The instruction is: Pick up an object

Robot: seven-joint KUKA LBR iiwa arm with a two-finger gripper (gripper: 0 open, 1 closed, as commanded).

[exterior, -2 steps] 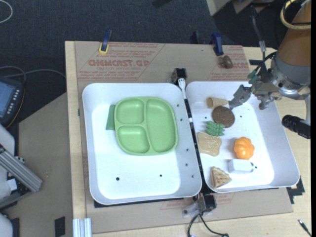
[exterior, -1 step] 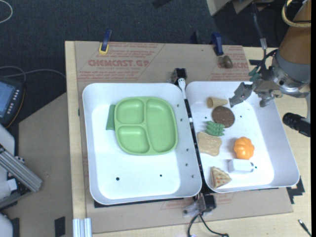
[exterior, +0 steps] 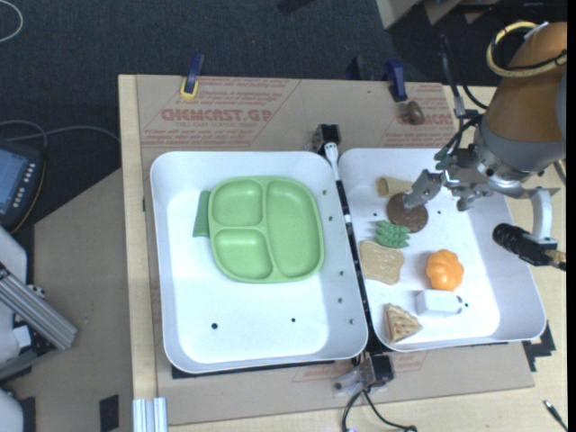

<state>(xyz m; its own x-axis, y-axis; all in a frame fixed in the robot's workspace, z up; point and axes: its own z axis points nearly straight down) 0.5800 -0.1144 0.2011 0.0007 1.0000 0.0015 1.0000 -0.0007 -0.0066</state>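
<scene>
Objects to grab all sit in the right bin. Left bin just has a green divided plate. Then there's a green leafy toy, tan bread slice, brown disc, orange fruit. Gripper hangs over the disc, fingers spread wide, holding nothing.

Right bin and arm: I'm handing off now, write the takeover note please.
Gripper: low over the right bin, at the brown disc; grip state unclear, nothing visibly held.
In the right bin: tan piece, green leafy item, bread slice, orange fruit, white block, wedge.
Left bin: green divided tray.
Done: approach. Left: grasp and lift.
</scene>
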